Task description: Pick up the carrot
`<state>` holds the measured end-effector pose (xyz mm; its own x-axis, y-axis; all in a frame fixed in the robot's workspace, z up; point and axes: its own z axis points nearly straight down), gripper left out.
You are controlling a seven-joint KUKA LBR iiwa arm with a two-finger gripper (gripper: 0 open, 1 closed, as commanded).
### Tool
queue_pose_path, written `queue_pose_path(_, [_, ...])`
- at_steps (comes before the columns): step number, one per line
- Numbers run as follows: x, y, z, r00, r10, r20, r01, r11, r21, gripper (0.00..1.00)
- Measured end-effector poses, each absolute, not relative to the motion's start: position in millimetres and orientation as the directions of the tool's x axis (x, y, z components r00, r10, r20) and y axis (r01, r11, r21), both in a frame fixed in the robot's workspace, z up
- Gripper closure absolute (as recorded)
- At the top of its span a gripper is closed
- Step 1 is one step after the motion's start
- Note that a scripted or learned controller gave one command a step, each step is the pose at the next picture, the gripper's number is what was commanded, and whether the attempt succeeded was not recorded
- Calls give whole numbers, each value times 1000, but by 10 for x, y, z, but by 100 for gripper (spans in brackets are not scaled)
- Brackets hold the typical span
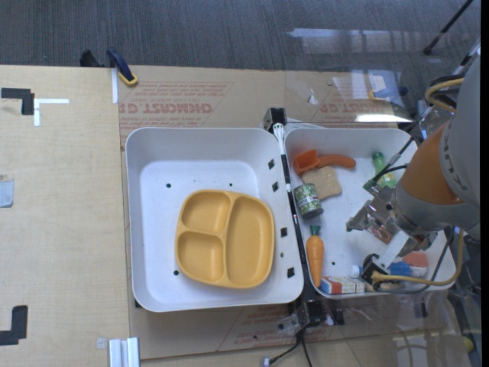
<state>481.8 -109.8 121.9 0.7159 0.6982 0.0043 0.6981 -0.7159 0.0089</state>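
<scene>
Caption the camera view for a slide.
Arm over the right bin; carrot lies at the bin's left wall, yellow tray in the left bin.

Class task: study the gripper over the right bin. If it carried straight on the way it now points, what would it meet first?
The gripper seems to point down and leftward, so it would likely meet bare floor of the right bin first. The carrot lies further left by the divider. Depth is hard to judge from this view.

A divided plate point(226, 238) sat in the left bin point(145, 205); the carrot point(314, 257) lay along the right bin's point(348, 140) left wall, below what seemed a can point(308, 201).
</scene>
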Motion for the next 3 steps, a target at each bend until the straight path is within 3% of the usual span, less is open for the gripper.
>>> queue_pose_path(1, [4786, -679, 1910, 823, 568, -3, 568, -823, -2, 0])
queue_pose_path(2, [4790, -370, 1908, 809, 587, -3, 587, -809, -3, 0])
queue_pose_path(3, [4776, -543, 1904, 598, 802, -3, 802, -598, -6, 0])
